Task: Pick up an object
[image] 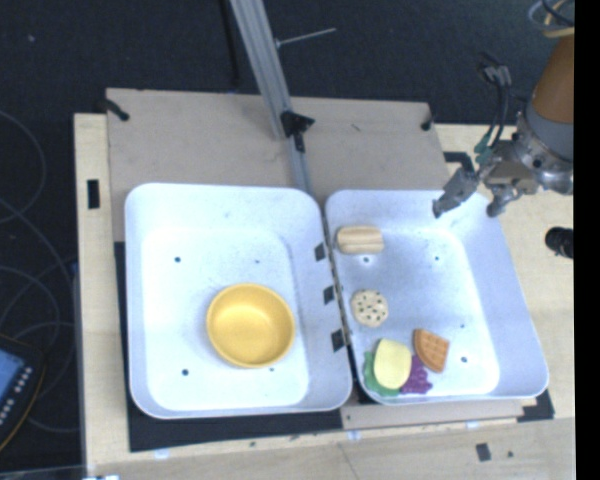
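Observation:
In the right bin (480, 268) lie a tan bread roll (359, 239) at the far left, a speckled cookie (369, 308) below it, a yellow-green piece on a purple one (391, 365) at the near edge, and an orange waffle-like piece (431, 349) beside it. The left bin (180, 218) holds a yellow bowl (249, 324). My gripper (472, 198) hangs above the right bin's far right corner, its two fingers spread apart with nothing between them, well away from every object.
A grey metal pole (265, 63) slants up from the bench behind the gap between the bins. Cables hang by the arm's wrist (500, 108). A tablet (0, 388) lies off the bench at the lower left.

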Tool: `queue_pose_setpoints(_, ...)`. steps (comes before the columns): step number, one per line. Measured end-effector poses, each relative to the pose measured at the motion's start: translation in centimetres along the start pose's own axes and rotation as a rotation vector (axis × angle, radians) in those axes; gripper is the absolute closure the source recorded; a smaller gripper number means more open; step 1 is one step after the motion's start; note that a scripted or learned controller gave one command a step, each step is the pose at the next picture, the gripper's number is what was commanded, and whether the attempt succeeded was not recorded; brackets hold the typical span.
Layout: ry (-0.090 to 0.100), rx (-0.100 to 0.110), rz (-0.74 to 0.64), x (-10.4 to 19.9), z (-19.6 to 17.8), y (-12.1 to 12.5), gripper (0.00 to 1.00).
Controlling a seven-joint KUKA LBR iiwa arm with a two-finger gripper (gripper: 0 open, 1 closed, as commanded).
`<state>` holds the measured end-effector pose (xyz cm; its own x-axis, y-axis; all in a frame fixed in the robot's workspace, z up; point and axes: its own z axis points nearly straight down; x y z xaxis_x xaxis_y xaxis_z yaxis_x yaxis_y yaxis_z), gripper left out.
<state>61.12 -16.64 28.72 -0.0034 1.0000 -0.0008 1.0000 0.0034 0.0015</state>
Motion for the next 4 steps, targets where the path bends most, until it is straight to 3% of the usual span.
queue_pose_setpoints(1,0.000,0.000,0.000,0.0,0.0,0.0,0.00)
queue_pose_setpoints(4,-0.001,0.006,0.005,-0.5,18.4,1.4,0.00)
